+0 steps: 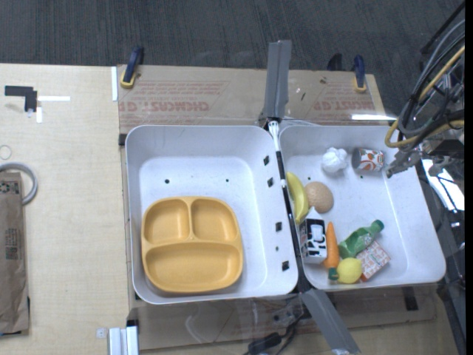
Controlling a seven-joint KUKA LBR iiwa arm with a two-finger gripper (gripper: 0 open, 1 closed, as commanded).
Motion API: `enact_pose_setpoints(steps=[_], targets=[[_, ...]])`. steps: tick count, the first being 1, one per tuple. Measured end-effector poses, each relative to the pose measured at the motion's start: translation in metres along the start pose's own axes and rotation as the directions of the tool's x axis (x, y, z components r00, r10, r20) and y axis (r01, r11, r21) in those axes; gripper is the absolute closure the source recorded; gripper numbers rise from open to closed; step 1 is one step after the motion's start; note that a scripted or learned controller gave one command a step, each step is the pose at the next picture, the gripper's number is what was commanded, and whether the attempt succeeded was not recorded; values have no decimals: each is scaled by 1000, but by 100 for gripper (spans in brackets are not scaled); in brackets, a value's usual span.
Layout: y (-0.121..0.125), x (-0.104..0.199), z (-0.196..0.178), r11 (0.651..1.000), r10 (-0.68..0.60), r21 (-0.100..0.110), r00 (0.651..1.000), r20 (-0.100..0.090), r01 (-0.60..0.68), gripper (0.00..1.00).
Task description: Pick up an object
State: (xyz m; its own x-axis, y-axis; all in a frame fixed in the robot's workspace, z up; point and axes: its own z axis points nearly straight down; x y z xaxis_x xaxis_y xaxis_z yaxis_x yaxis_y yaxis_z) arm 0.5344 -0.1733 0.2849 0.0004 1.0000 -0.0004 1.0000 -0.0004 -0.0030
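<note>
Approach stage, nothing grabbed yet.
I had the end effector [395, 167] at the right bin's [414, 272] right wall, just beside the small can [367, 159]; couldn't tell its state. The can sat clear of the white wad [335, 160], so I judged it the easiest target: come straight down, centre, avoid the wall.

Dark arm [447, 72] w/ looped black & yellow cables [432, 80], metal parts
</note>
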Motion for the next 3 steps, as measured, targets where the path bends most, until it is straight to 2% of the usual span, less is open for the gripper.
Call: enact_pose_setpoints(steps=[1, 2, 3], targets=[[0, -1, -8, 1000, 0, 2, 1000, 1, 0, 100], [-22, -5, -76, 994, -109, -1, 994, 2, 109, 100], [-51, 3, -155, 962, -272, 0, 962, 2, 272, 100]])
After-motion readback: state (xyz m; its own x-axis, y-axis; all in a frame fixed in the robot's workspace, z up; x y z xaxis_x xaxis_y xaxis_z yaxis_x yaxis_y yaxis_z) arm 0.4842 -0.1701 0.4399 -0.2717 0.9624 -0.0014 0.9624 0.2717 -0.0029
